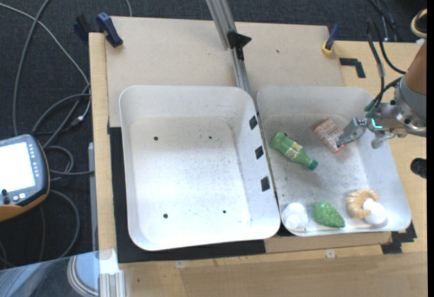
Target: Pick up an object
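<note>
The bench is a pale board set on dark carpet. Two shallow white bins lie on it side by side, touching along their inner edges: the left bin and the right bin. A black mat shows beneath their front edges. A blue clamp grips the far left corner; a yellow-and-blue clamp grips the far right.

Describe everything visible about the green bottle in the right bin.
The green bottle lies on its side on the floor of the right bin, near that bin's middle-left. It looks like glossy plastic, with a paler yellowish label around its body and a darker green cap end pointing toward the lower right. It lies diagonally, its fat end toward the upper left. Nothing touches it; the claw sits apart, to its right.
</note>
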`<state>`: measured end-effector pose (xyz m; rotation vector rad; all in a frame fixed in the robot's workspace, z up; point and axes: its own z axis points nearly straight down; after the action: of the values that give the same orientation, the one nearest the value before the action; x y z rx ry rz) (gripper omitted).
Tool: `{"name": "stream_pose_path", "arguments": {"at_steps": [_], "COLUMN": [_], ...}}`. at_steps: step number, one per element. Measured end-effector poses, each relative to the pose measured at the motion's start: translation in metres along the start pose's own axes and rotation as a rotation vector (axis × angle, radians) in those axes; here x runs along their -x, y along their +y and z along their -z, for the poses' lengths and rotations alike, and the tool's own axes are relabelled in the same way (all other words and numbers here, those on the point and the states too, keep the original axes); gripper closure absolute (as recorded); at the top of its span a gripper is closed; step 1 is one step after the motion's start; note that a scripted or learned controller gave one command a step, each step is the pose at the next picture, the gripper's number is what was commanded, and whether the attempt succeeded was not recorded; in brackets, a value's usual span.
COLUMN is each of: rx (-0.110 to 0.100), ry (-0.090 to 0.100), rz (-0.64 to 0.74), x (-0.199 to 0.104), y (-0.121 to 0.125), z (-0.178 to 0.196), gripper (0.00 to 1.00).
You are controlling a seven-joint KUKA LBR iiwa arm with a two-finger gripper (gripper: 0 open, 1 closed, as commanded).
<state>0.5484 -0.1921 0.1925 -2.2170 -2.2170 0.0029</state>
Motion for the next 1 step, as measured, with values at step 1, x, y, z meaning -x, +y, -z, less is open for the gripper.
{"name": "stream_pose_path", "arguments": {"at_steps": [1], "rx": [0.005], "ry": [-0.001], "rz": [0.001], "x": [0.0], "y": [0.0011], "z": [0.0022], "gripper": [0.0]}}
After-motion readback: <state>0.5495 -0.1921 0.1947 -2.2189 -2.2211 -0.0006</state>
